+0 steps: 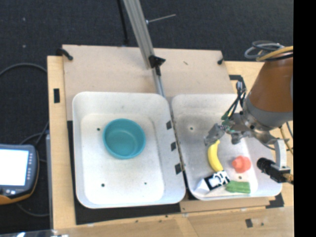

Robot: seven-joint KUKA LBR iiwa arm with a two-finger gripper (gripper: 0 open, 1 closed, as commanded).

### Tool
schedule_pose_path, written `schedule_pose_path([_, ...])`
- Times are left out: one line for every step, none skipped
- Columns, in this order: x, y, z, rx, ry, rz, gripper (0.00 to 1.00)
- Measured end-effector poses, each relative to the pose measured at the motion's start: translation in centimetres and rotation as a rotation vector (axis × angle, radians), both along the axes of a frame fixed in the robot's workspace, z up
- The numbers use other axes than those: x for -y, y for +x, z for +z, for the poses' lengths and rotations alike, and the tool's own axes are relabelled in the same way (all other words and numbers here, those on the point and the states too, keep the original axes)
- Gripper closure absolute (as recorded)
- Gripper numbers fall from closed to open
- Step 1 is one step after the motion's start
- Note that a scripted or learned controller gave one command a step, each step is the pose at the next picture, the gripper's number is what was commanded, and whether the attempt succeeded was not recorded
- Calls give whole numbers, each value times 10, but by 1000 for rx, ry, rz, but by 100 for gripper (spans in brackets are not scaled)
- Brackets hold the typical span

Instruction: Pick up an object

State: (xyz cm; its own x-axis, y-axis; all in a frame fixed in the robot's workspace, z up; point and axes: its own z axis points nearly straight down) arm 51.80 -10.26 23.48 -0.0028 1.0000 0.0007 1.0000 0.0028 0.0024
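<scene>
Two shallow white bins sit side by side across the middle of your frame, and nothing has been lifted yet, so by my reading the whole pick is still ahead of you. Start with the arm (271,90), grey with its orange band, which comes in from the right edge and hangs over the upper part of the right bin (190,110). The left bin (89,191) is the next biggest thing, and it holds a single teal bowl (124,138), upright, left of the frame's centre. The right bin carries the smaller items, all gathered in its lower half: a yellow banana (214,156) lying roughly top to bottom, a red-orange round piece (241,163) to its right, a green piece (238,187) along the lower rim, and a small black-and-white object (216,180) just left of the green one and just below the banana. The gripper (226,131) sits right above the banana's upper end, close to it, but you cannot tell from here whether its fingers are parted or closed, and nothing visibly sits between them. I judge the banana the likeliest target, since it lies nearest the tool.
</scene>
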Motion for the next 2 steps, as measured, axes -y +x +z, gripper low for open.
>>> schedule_pose_path([0, 0, 0, 0, 0, -2, 0])
schedule_pose_path([0, 4, -43, -6, -2, -5, 0])
